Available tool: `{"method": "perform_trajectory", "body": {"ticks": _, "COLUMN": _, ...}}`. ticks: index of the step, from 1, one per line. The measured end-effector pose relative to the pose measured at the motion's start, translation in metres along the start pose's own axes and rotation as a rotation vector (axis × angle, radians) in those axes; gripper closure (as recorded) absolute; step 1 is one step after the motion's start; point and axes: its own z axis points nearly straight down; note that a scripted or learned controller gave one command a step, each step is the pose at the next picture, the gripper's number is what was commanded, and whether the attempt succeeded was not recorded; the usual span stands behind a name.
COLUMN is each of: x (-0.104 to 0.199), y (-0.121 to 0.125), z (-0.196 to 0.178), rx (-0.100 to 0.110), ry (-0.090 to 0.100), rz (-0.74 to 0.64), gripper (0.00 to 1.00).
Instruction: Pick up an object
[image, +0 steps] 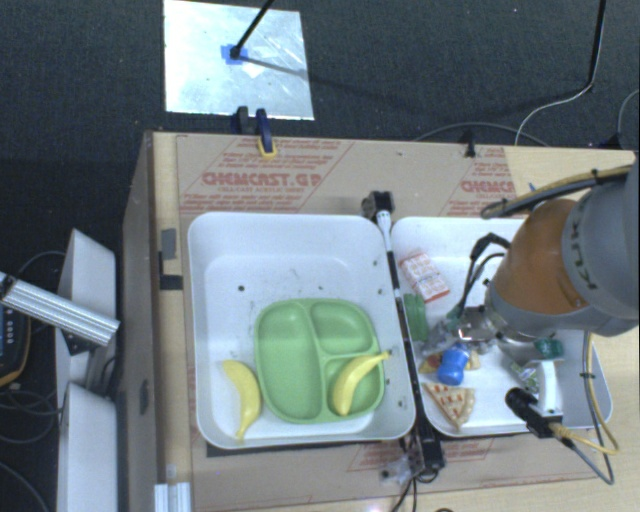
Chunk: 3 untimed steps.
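Blue little object (452, 364) sits in the right bin (500, 232), wedged between a pizza slice toy (452, 404) and a green piece (415, 318), so I'd drop straight down on it to avoid nudging neighbours. The gripper (462, 335) hangs just above it, arm bent low over the bin; can't tell how it's set.
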Motion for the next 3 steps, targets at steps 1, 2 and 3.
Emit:
{"method": "perform_trajectory", "body": {"ticks": 1, "x": 0.0, "y": 0.003, "z": -0.012, "rx": -0.008, "ry": -0.001, "rz": 0.0, "gripper": 1.0}}
{"method": "perform_trajectory", "body": {"ticks": 2, "x": 0.036, "y": 0.013, "z": -0.136, "rx": -0.003, "ry": -0.001, "rz": -0.002, "gripper": 1.0}}
{"method": "perform_trajectory", "body": {"ticks": 3, "x": 0.003, "y": 0.066, "z": -0.117, "rx": 0.0, "ry": -0.001, "rz": 0.001, "gripper": 1.0}}
